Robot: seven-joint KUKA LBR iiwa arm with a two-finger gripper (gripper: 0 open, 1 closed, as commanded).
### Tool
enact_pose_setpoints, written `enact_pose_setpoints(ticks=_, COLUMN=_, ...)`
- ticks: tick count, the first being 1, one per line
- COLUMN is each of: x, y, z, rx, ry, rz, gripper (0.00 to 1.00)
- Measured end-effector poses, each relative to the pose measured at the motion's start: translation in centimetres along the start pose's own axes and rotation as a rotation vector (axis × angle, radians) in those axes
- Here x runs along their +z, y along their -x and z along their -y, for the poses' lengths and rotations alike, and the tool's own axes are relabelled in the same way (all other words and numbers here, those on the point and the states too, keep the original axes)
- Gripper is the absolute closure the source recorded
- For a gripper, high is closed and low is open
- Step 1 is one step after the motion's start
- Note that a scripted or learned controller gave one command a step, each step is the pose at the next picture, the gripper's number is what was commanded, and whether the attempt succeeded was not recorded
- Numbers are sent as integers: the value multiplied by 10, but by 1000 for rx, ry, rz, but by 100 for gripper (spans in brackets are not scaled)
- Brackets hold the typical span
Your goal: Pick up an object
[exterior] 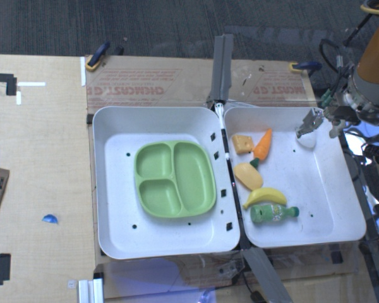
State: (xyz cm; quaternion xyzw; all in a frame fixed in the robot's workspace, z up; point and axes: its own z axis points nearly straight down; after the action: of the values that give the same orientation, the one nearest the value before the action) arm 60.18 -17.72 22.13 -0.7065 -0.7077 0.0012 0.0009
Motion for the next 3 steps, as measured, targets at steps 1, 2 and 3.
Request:
enact_pose_setpoints(ticks=1, x=129, y=-59, z=-36, rx=-204, ry=4, rz=1, gripper=0)
enact_pose_setpoints(ticks=2, x=-31, y=-41, z=-57, rx=-106, ry=3, rz=2, gripper=0)
enact_pose_setpoints(ticks=3, x=81, y=-83, z=-10, rx=-130, ry=0, rz=0, gripper=0)
